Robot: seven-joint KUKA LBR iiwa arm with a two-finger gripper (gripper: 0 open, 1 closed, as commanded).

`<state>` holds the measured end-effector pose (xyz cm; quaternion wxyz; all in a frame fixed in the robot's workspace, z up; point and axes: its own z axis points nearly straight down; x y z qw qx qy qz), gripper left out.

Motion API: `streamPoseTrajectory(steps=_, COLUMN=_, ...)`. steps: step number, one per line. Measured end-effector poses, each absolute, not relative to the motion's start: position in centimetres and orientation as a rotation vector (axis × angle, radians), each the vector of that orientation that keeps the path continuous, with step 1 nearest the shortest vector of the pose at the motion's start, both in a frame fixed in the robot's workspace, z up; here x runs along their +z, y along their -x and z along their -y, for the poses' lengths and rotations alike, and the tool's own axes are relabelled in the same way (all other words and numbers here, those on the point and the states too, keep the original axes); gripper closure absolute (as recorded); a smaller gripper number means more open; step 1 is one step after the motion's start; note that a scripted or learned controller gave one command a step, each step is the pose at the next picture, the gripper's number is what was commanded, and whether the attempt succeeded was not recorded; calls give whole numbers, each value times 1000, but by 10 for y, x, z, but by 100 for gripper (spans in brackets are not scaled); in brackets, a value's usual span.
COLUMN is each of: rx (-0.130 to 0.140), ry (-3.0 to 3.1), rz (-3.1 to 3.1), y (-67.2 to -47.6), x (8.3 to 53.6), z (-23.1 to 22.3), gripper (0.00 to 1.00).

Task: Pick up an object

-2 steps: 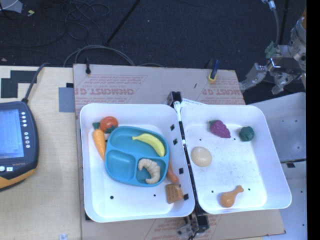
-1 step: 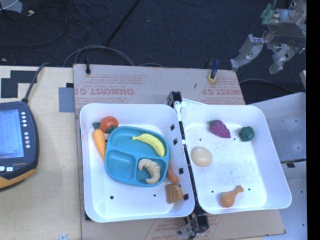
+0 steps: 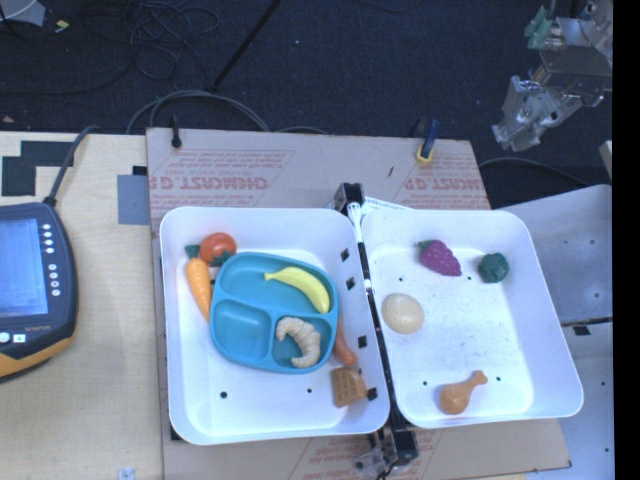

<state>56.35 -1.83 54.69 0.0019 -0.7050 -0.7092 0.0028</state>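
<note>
Gripper [image 3: 522,126] at upper right, above the dark floor, well clear of both bins; nothing seen between its fingers, and whether they are open or closed cannot be told. Right bin [image 3: 545,268]: purple grapes [image 3: 439,257] and a dark green piece [image 3: 493,266] near the far wall, a pale egg [image 3: 403,313] toward the left side, a drumstick [image 3: 460,392] near the front. Left bin [image 3: 180,368]: blue divided plate [image 3: 240,328] holding a banana [image 3: 302,285] and a shrimp [image 3: 300,338]; carrot [image 3: 199,286] and tomato [image 3: 217,246] just left of the plate; a brown cracker [image 3: 347,387] by the front right corner. Tablet [image 3: 30,283] on the bench at far left.
</note>
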Motion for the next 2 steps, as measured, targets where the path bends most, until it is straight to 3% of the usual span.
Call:
streamPoseTrajectory(steps=1, rx=9, ry=2209, rz=2225, y=-506, x=512, z=-65, gripper=100)
streamPoseTrajectory(steps=2, rx=22, ry=2210, rz=2218, y=-473, x=395, z=-95, gripper=100)
